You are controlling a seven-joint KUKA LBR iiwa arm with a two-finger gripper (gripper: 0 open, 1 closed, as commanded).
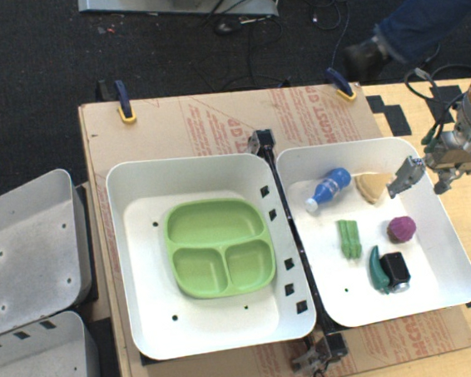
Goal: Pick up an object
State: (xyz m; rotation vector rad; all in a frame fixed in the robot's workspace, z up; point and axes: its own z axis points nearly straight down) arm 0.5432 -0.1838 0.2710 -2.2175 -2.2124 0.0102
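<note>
The gripper point(425, 175) sits over the upper right rim of the right bin point(459, 285), fingers spread apart with nothing between them; much of the arm is cut off at the frame's right edge. Just beside the left finger lies a tan wedge-shaped piece point(373, 186), its exact form hard to make out. Further left, a blue bottle point(329, 189) lies on its side, long axis diagonal, white cap toward lower left. Below are a purple ball point(402, 228), an upright-running green block point(350, 239), and a teal-and-black object point(390, 270). The left bin point(131, 194) holds a green divided tray point(220, 246).
</note>
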